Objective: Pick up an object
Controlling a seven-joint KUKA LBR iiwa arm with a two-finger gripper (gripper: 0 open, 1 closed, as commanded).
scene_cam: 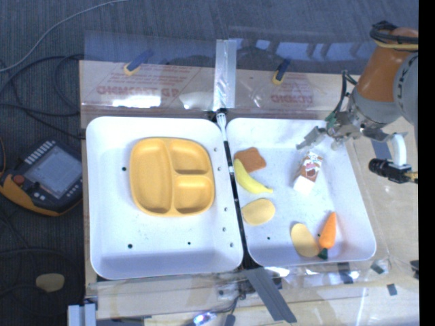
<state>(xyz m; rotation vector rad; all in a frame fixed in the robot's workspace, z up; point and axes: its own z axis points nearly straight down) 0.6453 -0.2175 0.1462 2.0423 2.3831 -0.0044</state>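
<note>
The right bin (353, 202) holds several toy foods: a brown toast slice (251, 159), a yellow banana (250, 180), a pale yellow oval piece (258, 211), a second yellow piece (303, 240), an orange carrot (328, 229) and a small white carton with a red print (309, 170). My gripper (321, 140) hangs over the bin's far right corner, up and to the right of the carton. It stands open, its fingers spread with nothing between them.
The left bin (109, 236) bears a yellow divided plate (171, 175). A metal rail (229, 182) separates the bins. On the floor at the left lies a pendant controller (42, 177), and cables run behind the bench.
</note>
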